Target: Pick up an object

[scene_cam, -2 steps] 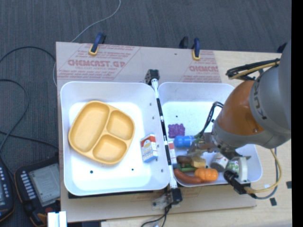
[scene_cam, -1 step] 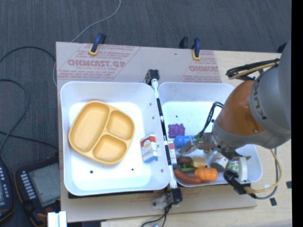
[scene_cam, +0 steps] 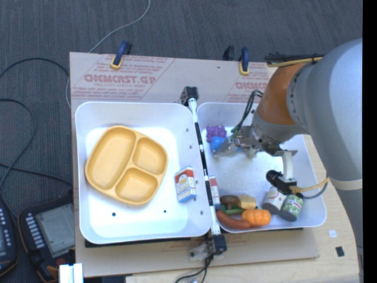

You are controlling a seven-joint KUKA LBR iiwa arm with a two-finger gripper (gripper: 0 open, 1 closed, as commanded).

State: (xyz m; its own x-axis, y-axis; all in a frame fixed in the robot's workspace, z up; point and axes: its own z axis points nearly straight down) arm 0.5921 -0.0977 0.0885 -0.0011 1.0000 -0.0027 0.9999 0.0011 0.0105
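We saw the pincer [scene_cam: 231,143] low in the right bin [scene_cam: 312,217], at a blue toy [scene_cam: 218,142] beside purple grapes [scene_cam: 215,131], but whether it gripped we could not tell, so nothing looked lifted yet.

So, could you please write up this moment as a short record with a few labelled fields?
arm: grey with orange band, reaching in from the right over the right bin
pincer: pincer low in the right bin, beside the purple toy and blue item
left bin: left bin holds a yellow divided tray and a small carton
right bin front: orange toy, red toy, small can
grasp: nothing seen between the fingers
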